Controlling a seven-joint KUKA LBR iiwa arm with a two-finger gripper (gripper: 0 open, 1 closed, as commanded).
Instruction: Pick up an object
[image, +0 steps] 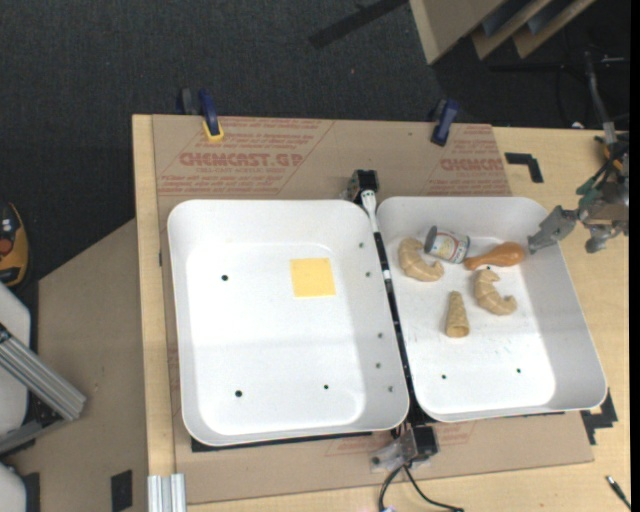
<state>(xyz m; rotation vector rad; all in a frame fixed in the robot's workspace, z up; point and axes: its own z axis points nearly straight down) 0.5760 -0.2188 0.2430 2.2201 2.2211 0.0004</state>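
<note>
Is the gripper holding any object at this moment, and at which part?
Nothing is held: the gripper is at the right bin's upper right edge, apart from the objects.

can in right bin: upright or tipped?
Tipped. The can lies on its side in the right bin, its round end facing left, beside a croissant.
</note>
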